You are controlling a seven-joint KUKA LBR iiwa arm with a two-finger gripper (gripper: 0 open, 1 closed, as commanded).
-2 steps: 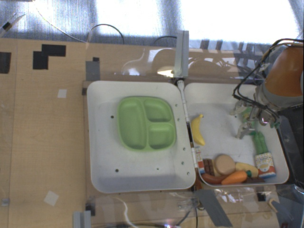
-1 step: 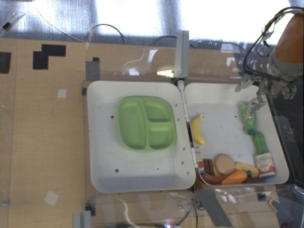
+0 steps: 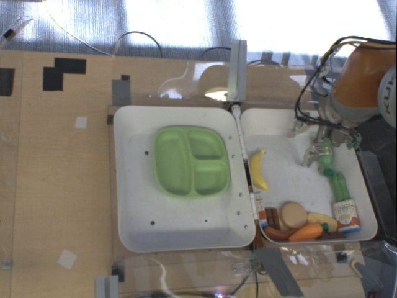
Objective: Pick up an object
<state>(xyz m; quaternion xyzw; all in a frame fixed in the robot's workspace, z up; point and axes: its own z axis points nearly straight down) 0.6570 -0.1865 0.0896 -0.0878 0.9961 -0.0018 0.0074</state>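
Note:
My gripper (image 3: 317,159) hangs over the upper right part of the right bin (image 3: 279,126), with its fingers (image 3: 308,159) apart. The pale top of a green bottle (image 3: 340,188) lies right at the fingertips, and whether it sits between them is unclear. The bottle stretches toward the bin's front right corner and has a red and white label. A yellow banana (image 3: 258,170) lies by the bin's left wall. Along the front wall sit a round tan bun (image 3: 293,215), an orange carrot (image 3: 306,232), a brown sausage (image 3: 276,233) and a small yellow piece (image 3: 322,219).
The left bin (image 3: 133,228) bears a green divided plate (image 3: 190,161) in its middle. A raised divider (image 3: 243,160) separates the two bins. Black cables (image 3: 310,85) loop beside the orange wrist band (image 3: 366,73) at the upper right.

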